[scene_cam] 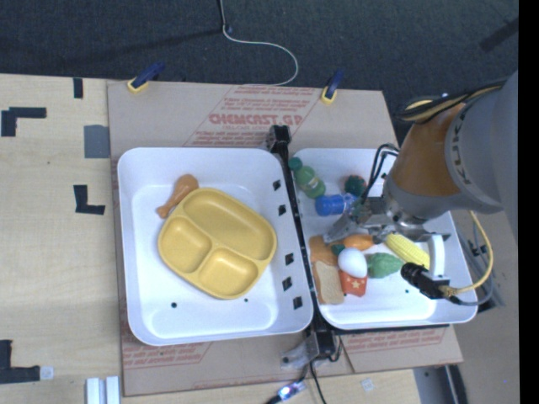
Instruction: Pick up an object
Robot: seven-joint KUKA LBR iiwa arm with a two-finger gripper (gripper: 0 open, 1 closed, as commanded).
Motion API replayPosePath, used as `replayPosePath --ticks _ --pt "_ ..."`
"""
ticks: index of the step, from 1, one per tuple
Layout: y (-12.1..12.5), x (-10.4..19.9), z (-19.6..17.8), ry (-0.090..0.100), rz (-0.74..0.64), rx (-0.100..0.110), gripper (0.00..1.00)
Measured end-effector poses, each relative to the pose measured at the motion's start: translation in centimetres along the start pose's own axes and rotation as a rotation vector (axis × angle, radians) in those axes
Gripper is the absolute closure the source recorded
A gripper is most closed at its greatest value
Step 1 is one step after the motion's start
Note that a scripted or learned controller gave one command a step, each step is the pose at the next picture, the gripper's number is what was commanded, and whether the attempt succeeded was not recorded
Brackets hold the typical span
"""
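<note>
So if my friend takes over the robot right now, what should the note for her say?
Gripper: low over the right bin, among the toys. Whether its fingers are open or shut can't be seen, and nothing shows between them.

Right bin: white egg, corn cob, bread slice, a small orange piece, a green piece, a red piece, and a green bottle and a blue thing farther back.

Left bin: yellow divided plate with a tan drumstick beside it.

Done: the arm is down at the toy pile.
Left: grab one toy and lift it.
</note>
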State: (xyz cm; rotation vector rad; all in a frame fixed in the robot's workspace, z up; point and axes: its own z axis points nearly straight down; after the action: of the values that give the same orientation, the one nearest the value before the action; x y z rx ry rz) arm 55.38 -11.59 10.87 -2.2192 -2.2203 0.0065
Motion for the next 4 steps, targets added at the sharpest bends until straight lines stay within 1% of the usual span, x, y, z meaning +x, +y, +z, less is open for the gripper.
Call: replayPosePath --ticks 1,2,3,4 --pt "0.5 -0.3 1.9 -0.01 0.001 -0.022 0.0" --pt "0.8 -0.5 0.3 -0.013 0.002 -0.033 1.0" --pt "0.7 -1.0 -4.0 0.001 0.0 -0.006 1.0" --pt "0.5 -0.6 -8.3 0.001 -0.001 -0.007 1.0"
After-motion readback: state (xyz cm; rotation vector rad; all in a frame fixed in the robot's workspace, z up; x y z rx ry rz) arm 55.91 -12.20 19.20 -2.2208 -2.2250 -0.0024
